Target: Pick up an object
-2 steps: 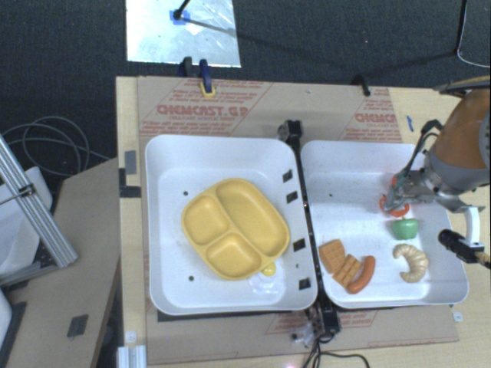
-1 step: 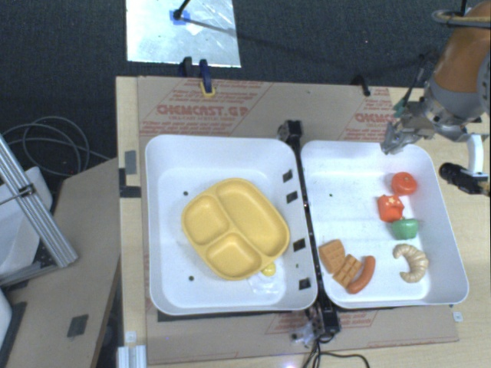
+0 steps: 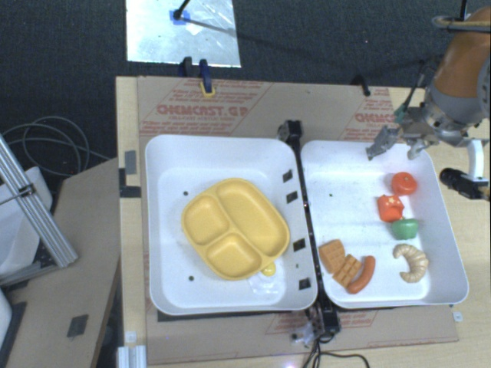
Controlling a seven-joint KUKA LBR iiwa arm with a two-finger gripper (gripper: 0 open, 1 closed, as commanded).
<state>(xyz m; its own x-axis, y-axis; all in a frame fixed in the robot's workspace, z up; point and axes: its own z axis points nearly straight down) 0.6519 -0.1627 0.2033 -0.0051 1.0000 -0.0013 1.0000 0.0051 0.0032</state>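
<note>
The right bin (image 3: 345, 175) holds toy food: a red tomato (image 3: 403, 182), a red pepper (image 3: 390, 207), a green piece (image 3: 405, 228), a beige croissant (image 3: 412, 261), an orange waffle-like cracker (image 3: 340, 260) and a red sausage (image 3: 362, 274). My gripper (image 3: 399, 143) hangs over the bin's far right corner, a little beyond the tomato. Its two fingers are spread apart with nothing between them.
The left bin (image 3: 165, 175) holds a yellow sectioned plate (image 3: 234, 227) with a small yellow bit at its near edge. Black clips line the divider between the bins. A foil sheet (image 3: 182, 21) lies beyond the bench. Cables and a metal frame stand at left.
</note>
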